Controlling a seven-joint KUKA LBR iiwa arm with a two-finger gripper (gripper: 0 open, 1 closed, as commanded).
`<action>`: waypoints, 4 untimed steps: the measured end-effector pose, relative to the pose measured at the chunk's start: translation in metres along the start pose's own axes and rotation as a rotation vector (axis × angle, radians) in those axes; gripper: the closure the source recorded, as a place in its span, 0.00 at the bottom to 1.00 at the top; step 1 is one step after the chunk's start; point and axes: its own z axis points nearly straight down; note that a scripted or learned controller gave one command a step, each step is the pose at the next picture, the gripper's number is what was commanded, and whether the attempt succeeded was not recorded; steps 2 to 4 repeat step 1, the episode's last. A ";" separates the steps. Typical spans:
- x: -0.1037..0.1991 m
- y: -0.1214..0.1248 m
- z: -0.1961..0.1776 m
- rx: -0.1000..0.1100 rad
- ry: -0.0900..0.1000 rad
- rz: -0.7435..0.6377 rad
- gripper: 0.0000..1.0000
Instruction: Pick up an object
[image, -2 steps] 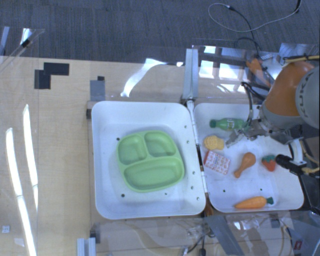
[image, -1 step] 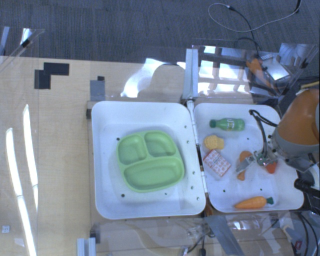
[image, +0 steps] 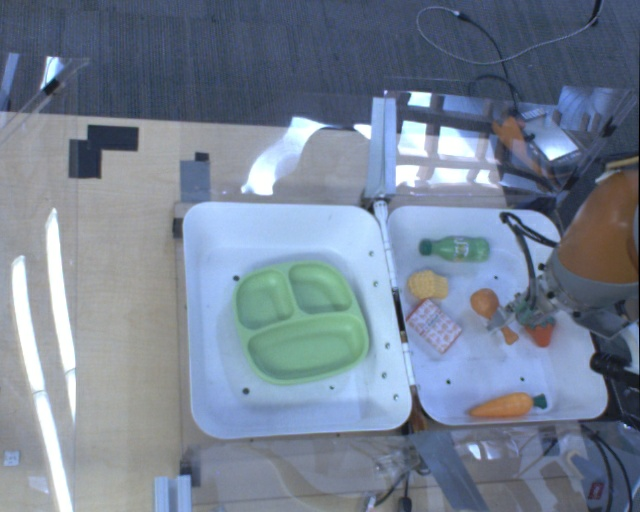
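In the right bin (image: 566, 378) lie a green bottle (image: 455, 248), a yellow toy (image: 428, 285), a small orange piece (image: 485, 301), a pink patterned box (image: 434, 327) and a carrot (image: 503, 405) near the front wall. My gripper (image: 519, 318) is down inside this bin at its right side, just right of the orange piece. A small red piece (image: 542, 336) lies right beside the gripper. The gripper's tip is small and partly hidden by the wrist.
The left bin (image: 205, 300) holds a green divided plate (image: 300, 322). A raised wall separates the two bins. The arm's orange band (image: 600, 240) hangs over the right bin's right edge. Cables and clutter lie behind the bins at the back right.
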 end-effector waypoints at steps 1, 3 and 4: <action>0.010 0.083 -0.108 0.007 0.003 0.010 1.00; 0.010 0.083 -0.108 0.007 0.003 0.010 1.00; 0.010 0.083 -0.108 0.007 0.003 0.010 1.00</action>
